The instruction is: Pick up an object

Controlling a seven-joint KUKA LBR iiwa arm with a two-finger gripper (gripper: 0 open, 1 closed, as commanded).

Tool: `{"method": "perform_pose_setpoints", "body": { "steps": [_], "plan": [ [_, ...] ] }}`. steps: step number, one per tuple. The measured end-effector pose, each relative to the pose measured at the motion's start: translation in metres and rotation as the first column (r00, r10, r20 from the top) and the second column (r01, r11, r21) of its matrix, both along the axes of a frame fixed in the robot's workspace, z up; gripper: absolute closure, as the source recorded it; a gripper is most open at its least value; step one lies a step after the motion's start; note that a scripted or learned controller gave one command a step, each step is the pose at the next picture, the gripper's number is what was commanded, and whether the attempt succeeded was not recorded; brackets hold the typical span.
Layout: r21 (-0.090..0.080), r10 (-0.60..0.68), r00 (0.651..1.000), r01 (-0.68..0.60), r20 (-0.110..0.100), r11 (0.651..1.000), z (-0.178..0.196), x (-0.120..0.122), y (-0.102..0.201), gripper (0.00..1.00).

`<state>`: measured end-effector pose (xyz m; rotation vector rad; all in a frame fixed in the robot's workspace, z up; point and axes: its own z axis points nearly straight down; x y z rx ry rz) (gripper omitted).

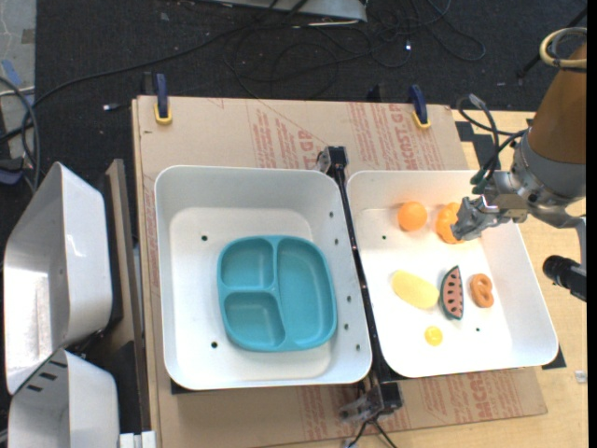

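Nearest the camera, a small yellow piece (433, 336) lies by the front edge of the right bin (522, 343). Behind it sit a pale yellow lemon-like piece (415, 289), a watermelon slice (452, 293) and a small pretzel (481, 289). Across in the left bin (177, 250), a teal divided plate (276, 293) rests at its middle. Farther back in the right bin an orange ball (412, 217) lies near the far edge, and my gripper (464, 222) hangs over a second orange object (447, 224); whether I'm pinching it, I cannot tell.
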<state>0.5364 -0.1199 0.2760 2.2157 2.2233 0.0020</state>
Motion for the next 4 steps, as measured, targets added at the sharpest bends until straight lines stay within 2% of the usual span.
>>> {"method": "perform_pose_setpoints", "body": {
  "steps": [1,3,4],
  "plan": [
    [0.002,0.004,1.000,-0.004,-0.003,1.000,0.000,-0.002,0.047,1.00],
    [0.003,0.005,1.000,-0.005,-0.005,1.000,-0.006,-0.025,0.149,1.00],
    [0.002,0.004,1.000,-0.004,-0.007,1.000,-0.032,-0.032,0.200,1.00]
  ]
}}
